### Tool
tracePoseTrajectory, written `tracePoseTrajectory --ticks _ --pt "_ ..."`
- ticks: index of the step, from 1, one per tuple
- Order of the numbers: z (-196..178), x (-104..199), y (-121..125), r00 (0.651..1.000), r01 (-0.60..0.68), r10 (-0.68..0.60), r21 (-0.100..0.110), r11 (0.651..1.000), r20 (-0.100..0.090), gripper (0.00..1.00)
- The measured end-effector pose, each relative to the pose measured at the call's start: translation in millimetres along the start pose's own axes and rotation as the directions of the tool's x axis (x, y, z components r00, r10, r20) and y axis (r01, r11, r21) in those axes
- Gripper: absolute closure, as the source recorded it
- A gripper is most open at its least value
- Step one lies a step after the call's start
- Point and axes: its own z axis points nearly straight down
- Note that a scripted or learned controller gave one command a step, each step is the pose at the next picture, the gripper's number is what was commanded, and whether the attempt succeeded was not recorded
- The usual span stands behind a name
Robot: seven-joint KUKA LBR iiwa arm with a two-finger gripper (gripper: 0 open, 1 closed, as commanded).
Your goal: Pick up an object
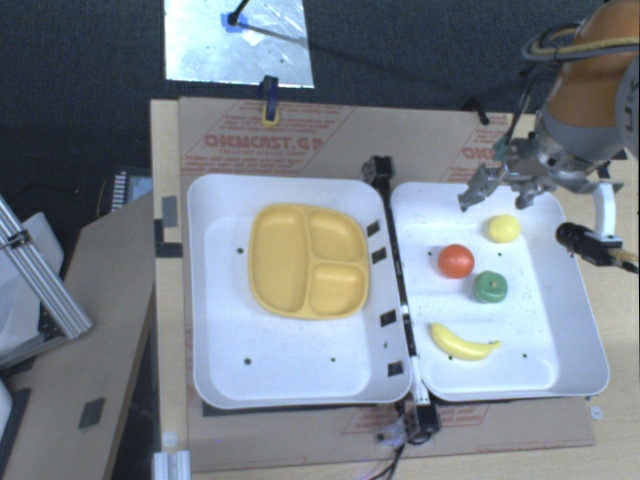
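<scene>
The right bin (pixel 570 358) holds a yellow lemon (pixel 504 229), a red tomato (pixel 456 261), a green round fruit (pixel 490 287) and a yellow banana (pixel 463 343). My gripper (pixel 497 192) hovers over the far part of this bin, just above and left of the lemon. Its fingers are spread open with nothing between them.
The left bin (pixel 215 358) carries a yellow divided plate (pixel 306 260). A black divider with clips (pixel 393 268) runs between the two bins. Cardboard lies under both bins, and a shiny metal sheet (pixel 238 26) sits on the dark floor beyond.
</scene>
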Motion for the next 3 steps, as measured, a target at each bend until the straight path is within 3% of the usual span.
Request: tracePoseTrajectory --ticks 3 --pt "141.0 2.5 -18.8 1.000 -0.003 0.003 0.004 1.000 -0.001 0.00"
